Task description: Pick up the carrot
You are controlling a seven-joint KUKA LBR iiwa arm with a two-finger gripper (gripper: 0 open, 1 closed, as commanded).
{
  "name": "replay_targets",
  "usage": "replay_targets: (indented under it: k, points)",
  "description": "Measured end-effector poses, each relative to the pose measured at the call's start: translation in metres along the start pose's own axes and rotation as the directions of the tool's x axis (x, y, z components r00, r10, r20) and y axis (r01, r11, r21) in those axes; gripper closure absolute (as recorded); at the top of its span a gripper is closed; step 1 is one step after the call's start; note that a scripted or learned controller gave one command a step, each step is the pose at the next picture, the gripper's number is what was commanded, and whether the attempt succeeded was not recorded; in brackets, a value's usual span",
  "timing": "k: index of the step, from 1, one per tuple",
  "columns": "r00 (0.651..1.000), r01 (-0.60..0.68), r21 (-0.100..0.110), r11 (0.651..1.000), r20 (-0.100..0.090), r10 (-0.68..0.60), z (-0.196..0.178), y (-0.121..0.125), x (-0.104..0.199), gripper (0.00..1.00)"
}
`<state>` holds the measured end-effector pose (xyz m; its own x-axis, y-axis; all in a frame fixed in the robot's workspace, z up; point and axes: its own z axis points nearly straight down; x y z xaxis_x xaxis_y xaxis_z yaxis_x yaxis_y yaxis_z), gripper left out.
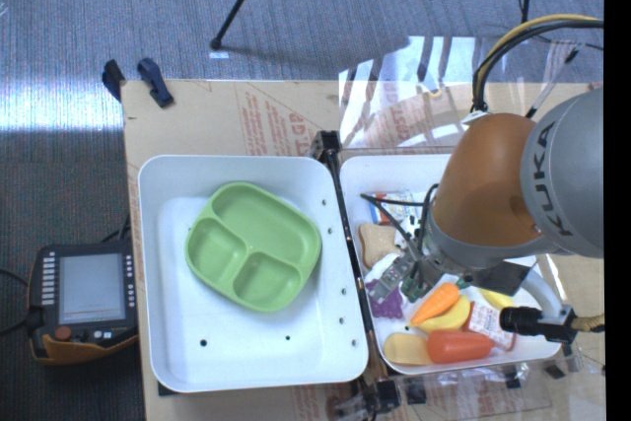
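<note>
The carrot (434, 302) is a short orange cone lying in the right bin (351, 212), near its front. It rests against a yellow piece (453, 315) and lies tilted, with its tip toward the front left. My gripper (396, 277) hangs low over the bin just left of the carrot, above a purple item (385, 307). The orange wrist band and grey arm cover the bin's middle and right. The carrot lies beside the gripper, not in it.
The left bin (168, 330) holds a green divided plate (253, 245). Around the carrot lie a red piece (458, 346), a pale yellow piece (404, 348), a tan biscuit shape (375, 243) and a printed packet (399, 205). A teach pendant (87, 299) sits left of the bench.
</note>
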<state>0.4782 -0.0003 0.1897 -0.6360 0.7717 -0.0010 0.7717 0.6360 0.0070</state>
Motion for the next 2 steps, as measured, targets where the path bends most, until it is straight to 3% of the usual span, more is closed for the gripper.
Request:
replay_targets:
  k: [1,2]
  points:
    - [0.986,-0.166,0.009,0.986,0.000,0.166,0.0037,0.0025,-0.0364,1.00]
    - [0.987,-0.164,0.010,0.986,-0.001,0.164,0.0036,0.0030,-0.0357,0.00]
